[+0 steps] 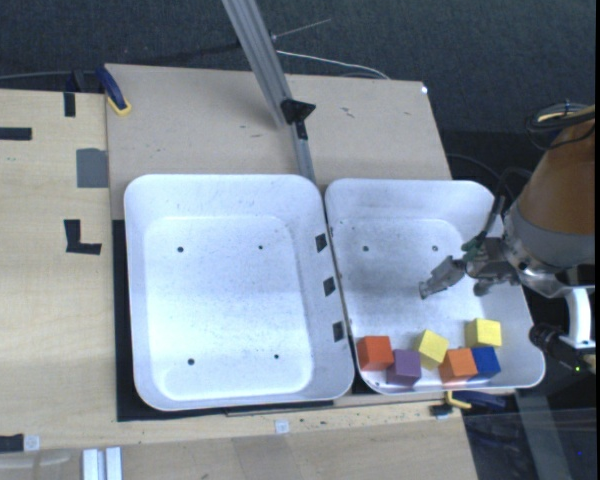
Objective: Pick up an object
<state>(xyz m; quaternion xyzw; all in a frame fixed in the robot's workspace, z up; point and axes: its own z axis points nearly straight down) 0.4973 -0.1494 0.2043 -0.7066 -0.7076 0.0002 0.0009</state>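
The gripper hung over the right bin, nothing between its fingers; whether they were spread I could not tell. The blocks huddled along that bin's near edge: orange block, purple block, yellow block. I'd judge the loner orange one the safest pick. The arm was cut off at the frame's edge.

Even, slightly dim overhead light, soft grain, faint shadows inside both white bins
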